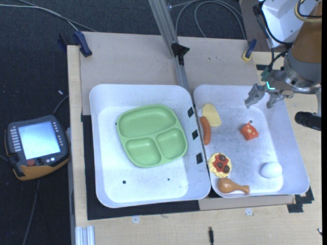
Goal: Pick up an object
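My gripper hangs over the far edge of the right bin, open, with nothing between its fingers. Below and left of it lies a small red toy. Along the bin's left side lie a yellow piece and an orange-red sausage. Near the front sit a small pizza slice, a brown drumstick and a white egg.
The left bin holds a green divided plate. A metal pole slants across the bench behind the bins. Blue clamps grip the bench's far edge. A teach pendant lies off the bench at left.
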You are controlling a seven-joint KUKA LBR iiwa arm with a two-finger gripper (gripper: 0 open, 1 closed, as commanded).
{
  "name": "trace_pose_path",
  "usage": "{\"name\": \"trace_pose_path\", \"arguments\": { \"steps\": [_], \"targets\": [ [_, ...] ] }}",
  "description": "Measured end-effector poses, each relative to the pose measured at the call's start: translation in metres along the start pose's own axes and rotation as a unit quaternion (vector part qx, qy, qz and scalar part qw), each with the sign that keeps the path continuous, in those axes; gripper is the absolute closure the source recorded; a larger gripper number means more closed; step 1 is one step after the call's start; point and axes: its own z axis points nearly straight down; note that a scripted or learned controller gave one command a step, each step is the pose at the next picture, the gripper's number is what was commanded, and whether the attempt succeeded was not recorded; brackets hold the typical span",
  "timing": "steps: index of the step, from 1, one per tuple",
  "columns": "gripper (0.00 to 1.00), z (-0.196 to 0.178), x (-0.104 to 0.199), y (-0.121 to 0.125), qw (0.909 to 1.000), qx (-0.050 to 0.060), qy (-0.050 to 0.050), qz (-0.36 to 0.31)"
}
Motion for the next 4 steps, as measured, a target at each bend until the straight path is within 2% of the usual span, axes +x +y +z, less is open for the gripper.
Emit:
{"name": "trace_pose_path", "arguments": {
  "steps": [1, 2, 3, 4],
  "targets": [
    [0.0, -0.002, 0.0, 0.001, 1.0, -0.002, 0.0, 0.0],
    [0.0, 0.044, -0.008, 0.005, 1.0, 0.0, 0.0, 0.0],
    [0.0, 0.104, 0.001, 0.003, 1.0, 0.001, 0.001, 0.0],
    [0.0, 0.147, 0.001, 0.004, 1.0, -0.001, 0.0, 0.0]
  ]
}}
